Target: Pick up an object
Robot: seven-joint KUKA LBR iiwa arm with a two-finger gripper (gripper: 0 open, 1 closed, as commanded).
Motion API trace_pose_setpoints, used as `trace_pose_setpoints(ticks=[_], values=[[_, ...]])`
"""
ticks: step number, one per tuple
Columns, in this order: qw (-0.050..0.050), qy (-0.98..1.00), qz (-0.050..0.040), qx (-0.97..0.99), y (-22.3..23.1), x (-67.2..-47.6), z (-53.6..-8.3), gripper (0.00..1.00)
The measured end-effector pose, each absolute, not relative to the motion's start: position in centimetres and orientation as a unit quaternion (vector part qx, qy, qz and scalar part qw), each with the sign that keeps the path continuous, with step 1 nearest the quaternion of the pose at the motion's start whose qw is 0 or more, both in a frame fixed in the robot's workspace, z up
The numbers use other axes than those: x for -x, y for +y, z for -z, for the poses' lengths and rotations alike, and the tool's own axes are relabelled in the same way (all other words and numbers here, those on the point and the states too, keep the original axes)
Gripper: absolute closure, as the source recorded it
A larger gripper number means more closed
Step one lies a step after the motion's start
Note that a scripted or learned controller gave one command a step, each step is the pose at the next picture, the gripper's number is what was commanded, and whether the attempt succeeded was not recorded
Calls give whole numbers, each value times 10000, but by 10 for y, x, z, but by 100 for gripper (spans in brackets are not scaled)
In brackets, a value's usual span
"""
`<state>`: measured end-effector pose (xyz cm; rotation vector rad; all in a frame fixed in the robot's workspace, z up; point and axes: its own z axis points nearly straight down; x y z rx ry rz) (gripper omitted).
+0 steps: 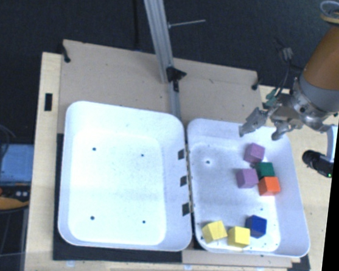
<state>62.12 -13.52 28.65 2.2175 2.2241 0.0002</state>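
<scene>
Pale wooden tabletop against dark floor, carrying two shallow white plastic bins side by side; slanted metal rail rising behind them.

Camera view, from above at a slant:
- Left white bin: bare speckled floor, nothing in it.
- Right white bin: seven small blocks. Upper cluster near the right wall: light purple cube, dark green cube just below it, second purple cube to the left, orange cube touching or almost touching the green one. Lower edge: two yellow cubes side by side, dark blue cube just right and above.
- Grey arm with orange band reaching in from the right.
- End effector above the right bin's upper rim, fingers spread apart, nothing between them. Nearest block: light purple cube, just below.
- Blue box with cables left of the tabletop.
</scene>
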Motion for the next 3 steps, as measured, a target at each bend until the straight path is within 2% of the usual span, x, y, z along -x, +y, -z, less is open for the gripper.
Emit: trace_pose_setpoints(ticks=[1, 2, 3], values=[[5, 7082, -1, -7061, -135, -621, -286, 0], [-11, 7075, 20, -7067, -137, -630, -229, 0], [-15, 7070, 22, -7072, -142, -624, -168, 0]])
